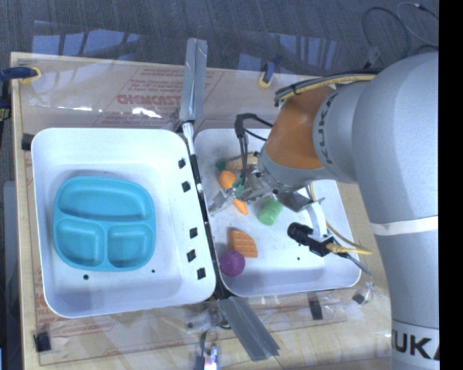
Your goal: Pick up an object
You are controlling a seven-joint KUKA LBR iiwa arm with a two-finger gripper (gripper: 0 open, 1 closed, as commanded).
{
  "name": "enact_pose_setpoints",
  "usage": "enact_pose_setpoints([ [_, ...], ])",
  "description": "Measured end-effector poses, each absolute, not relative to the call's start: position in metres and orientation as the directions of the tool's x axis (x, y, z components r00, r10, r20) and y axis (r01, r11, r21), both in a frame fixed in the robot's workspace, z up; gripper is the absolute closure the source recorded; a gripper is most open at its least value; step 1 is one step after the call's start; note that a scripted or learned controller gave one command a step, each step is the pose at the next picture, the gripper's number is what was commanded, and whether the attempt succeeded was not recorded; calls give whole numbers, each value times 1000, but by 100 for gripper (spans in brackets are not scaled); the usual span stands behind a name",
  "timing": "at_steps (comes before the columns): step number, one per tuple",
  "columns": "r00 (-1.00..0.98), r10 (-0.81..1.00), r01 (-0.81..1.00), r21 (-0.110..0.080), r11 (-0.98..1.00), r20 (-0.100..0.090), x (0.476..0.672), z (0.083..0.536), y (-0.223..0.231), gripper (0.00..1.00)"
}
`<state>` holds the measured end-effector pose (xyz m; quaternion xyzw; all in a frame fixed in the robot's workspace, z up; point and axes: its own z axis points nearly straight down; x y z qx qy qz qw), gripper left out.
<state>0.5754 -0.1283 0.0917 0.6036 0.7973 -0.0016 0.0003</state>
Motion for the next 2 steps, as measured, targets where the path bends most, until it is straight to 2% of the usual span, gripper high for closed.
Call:
enact_pose_setpoints([
  [1, -276, 961, 961, -4, 276, -1, 575, 101, -128, 100],
  [2, -132, 991, 991, -1, 132, 0, 583, 236, -92, 100],
])
